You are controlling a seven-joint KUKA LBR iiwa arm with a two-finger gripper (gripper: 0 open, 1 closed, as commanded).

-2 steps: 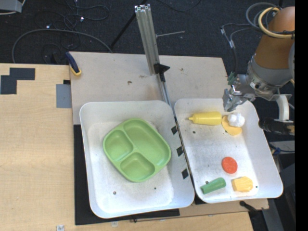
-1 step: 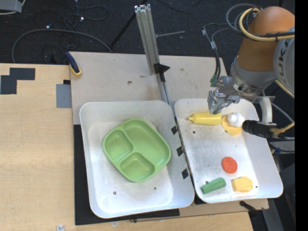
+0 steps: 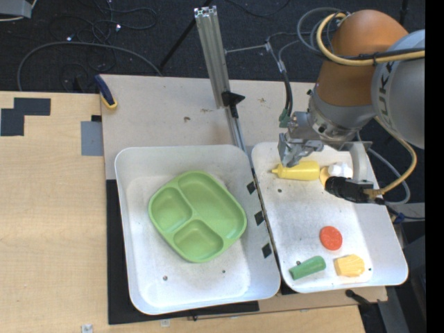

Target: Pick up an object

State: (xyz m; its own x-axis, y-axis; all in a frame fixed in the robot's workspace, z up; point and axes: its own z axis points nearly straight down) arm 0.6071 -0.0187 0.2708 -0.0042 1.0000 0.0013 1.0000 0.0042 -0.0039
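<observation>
The yellow bottle (image 3: 300,171) lies on its side at the far end of the right bin (image 3: 388,272), and every other place here is given from it. It looks like smooth toy plastic, rounded in the body and tapering to a narrow tip that points toward the left bin (image 3: 132,269). Directly over its tip end hangs the gripper (image 3: 294,156), its dark metal fingers reaching down to the bottle's top; whether they are apart, together or clamped on the bottle cannot be told from this angle. The arm's placement suggests the bottle is the target, since it lies apart from its neighbours with room around it.

Well nearer the camera than the bottle lie a flat orange disc (image 3: 331,238), a green cylinder (image 3: 307,267) and a lumpy yellow block (image 3: 349,265), the last two close together. Far to the bottle's left, a light green plate (image 3: 197,215) with three moulded compartments rests in the left bin. Both bins are shallow, white and scuffed, set on a pale worktop (image 3: 48,214).
</observation>
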